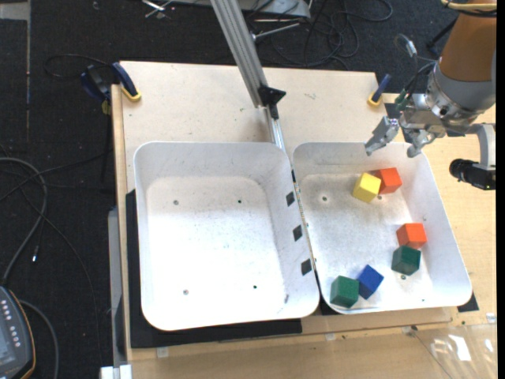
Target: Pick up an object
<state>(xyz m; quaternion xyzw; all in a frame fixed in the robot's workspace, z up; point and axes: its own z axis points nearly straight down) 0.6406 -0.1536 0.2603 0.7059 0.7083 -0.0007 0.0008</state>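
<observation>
Lying in the right bin (442, 212): yellow cube (367, 187) touching orange cube (389, 180) | gripper (399, 141) above them near the far rim, fingers spread, holding nothing | second orange cube (411, 234), two green cubes (406, 260), blue cube (370, 279) nearer the front
</observation>
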